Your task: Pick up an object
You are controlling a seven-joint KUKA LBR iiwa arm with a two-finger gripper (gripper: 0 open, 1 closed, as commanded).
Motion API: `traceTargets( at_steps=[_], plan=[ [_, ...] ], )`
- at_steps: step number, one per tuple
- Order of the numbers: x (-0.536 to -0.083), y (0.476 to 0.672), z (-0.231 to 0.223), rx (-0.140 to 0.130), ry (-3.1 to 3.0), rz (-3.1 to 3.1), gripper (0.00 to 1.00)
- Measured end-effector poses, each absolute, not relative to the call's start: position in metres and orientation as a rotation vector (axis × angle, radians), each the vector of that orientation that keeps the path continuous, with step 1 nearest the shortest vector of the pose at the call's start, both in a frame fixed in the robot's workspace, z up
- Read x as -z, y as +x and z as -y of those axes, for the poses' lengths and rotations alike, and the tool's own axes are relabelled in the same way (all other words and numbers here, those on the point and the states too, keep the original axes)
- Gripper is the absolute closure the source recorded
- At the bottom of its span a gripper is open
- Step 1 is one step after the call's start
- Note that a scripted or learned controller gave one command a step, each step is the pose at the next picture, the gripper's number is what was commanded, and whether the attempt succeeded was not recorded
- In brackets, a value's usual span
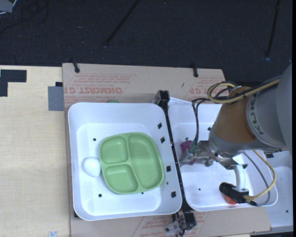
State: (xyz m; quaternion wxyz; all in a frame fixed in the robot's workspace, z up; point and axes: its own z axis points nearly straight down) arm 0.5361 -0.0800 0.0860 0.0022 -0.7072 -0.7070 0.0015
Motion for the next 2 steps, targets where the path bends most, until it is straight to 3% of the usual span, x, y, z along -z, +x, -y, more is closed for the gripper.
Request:
traceTargets(
  at_steps=[1,2],
  plan=[
    [-0.099,0.537,0.082,-0.001,-2.228,2.211,1.00],
    [-0.161,0.541,0.083,0.002,-2.222,2.223,1.00]
  ],
)
